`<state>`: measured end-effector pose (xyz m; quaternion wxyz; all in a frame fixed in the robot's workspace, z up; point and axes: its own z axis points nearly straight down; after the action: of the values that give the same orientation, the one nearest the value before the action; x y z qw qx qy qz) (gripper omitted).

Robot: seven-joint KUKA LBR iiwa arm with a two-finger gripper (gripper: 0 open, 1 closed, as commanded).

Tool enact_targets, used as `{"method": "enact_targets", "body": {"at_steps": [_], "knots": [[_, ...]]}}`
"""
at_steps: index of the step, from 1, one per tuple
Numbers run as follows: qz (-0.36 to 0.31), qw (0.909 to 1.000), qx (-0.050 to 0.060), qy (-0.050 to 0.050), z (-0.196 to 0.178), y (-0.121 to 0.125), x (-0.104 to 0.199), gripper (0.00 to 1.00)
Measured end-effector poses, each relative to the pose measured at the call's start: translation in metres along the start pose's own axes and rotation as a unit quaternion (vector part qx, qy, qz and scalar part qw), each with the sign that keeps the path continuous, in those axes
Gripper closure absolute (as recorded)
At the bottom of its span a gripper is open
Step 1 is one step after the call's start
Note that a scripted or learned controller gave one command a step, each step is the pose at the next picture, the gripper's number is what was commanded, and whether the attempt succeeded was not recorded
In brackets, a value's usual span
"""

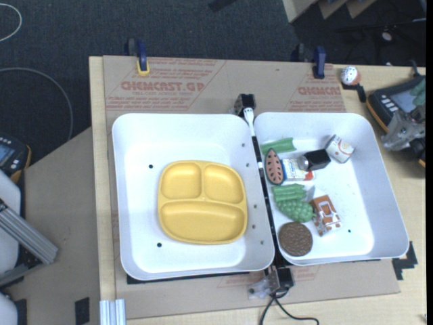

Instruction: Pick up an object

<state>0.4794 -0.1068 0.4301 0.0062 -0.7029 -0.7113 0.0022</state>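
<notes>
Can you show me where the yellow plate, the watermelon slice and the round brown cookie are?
yellow plate (202, 202): camera view, on its large front compartment.
watermelon slice (274, 167): camera view, on its red seeded face.
round brown cookie (295, 238): camera view, on the centre of its top.

Brown bench board (203, 80) carries two white bins (128, 202) side by side
</notes>
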Motion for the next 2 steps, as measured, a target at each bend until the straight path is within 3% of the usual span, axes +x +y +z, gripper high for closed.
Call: {"method": "enact_targets", "body": {"at_steps": [1,2], "knots": [[0.000,0.9999,-0.013,-0.002,-0.093,0.004,0.089,1.00],[0.006,1.0000,0.003,-0.003,0.137,0.049,0.095,1.00]]}}
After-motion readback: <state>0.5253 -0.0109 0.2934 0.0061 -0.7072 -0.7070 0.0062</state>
